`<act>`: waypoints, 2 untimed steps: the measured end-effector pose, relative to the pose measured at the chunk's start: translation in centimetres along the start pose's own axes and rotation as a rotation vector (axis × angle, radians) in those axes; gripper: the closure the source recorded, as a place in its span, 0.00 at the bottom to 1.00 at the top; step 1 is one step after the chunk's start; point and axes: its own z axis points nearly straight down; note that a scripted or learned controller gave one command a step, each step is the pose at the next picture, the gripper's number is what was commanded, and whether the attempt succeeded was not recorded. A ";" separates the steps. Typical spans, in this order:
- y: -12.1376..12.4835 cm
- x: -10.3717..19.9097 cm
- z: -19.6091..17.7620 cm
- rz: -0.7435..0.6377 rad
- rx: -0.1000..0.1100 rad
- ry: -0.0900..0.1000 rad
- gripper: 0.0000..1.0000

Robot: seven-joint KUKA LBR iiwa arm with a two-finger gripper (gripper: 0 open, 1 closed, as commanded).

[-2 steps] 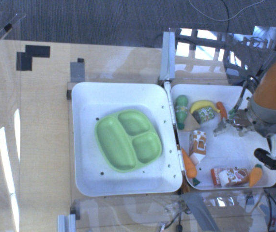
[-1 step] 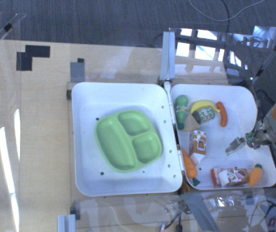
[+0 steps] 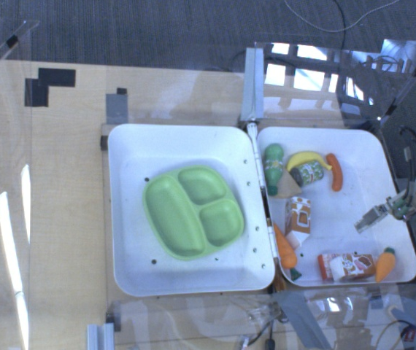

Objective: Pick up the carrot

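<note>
Two carrots lie in the right bin [image 3: 354,141]. One carrot [image 3: 284,248] rests against the bin's left wall near the front, its green top toward the front corner. The other carrot [image 3: 384,265] is in the front right corner, green top pointing back. My gripper [image 3: 368,220] reaches in from the right edge and hovers over bare bin floor. It is above and a little left of the right-hand carrot, touching neither, and nothing shows in it.
The right bin also holds a red packet [image 3: 345,265], a brown-and-white carton [image 3: 298,216], a banana [image 3: 306,158], a green can [image 3: 309,173], a green bottle [image 3: 273,162] and an orange-red sausage [image 3: 334,172]. The left bin [image 3: 131,152] holds a green divided plate [image 3: 192,211].
</note>
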 end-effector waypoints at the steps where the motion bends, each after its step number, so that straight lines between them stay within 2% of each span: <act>1: 0.0 0.0 -0.5 -0.122 0.001 0.001 0.00; 2: 0.3 -0.1 -1.6 -0.122 -0.006 -0.004 1.00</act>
